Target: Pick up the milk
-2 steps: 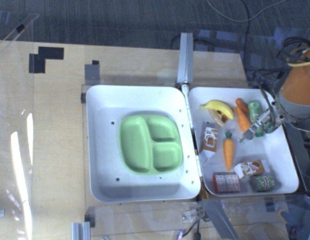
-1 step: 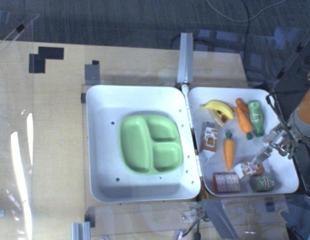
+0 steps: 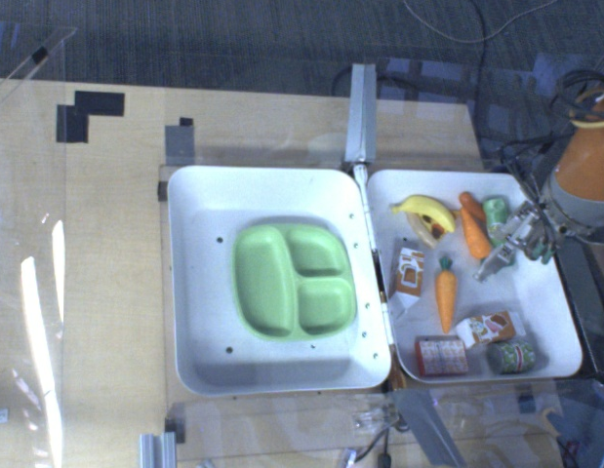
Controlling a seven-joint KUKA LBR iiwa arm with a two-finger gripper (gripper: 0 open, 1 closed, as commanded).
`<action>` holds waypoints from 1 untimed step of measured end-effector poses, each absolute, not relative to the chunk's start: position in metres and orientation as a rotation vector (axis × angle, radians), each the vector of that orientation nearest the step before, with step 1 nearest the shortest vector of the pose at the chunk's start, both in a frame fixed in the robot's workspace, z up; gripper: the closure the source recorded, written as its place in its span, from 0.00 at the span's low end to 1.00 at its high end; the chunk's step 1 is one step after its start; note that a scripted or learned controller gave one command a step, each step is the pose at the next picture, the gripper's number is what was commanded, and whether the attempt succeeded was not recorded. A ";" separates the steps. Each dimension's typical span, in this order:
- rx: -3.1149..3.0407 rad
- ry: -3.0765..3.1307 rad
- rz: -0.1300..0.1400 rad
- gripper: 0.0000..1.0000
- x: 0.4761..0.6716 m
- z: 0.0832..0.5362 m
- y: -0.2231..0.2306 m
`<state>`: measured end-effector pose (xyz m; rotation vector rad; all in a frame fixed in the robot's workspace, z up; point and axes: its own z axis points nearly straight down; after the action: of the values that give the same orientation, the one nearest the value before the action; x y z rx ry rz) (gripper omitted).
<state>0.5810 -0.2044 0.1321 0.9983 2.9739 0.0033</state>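
The milk (image 3: 409,272) is a small white carton with a brown label, lying at the left side of the right bin (image 3: 571,351), close to the divider. My gripper (image 3: 497,257) hangs over the right part of that bin, beside the upper carrot (image 3: 473,230) and a good way right of the milk. Its fingers (image 3: 486,267) point down and to the left, open, with nothing between them. The orange band of the arm (image 3: 584,169) is at the right edge.
In the right bin lie a banana (image 3: 425,213), a second carrot (image 3: 445,298), a green item (image 3: 496,211), another small carton (image 3: 487,329), a red-labelled can (image 3: 442,355) and a dark can (image 3: 512,357). The left bin (image 3: 194,261) holds a green divided plate (image 3: 294,279).
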 end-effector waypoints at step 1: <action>0.289 3.117 0.001 0.00 0.636 0.162 -0.200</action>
<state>0.6363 -0.2004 0.1619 0.2886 3.1172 0.0008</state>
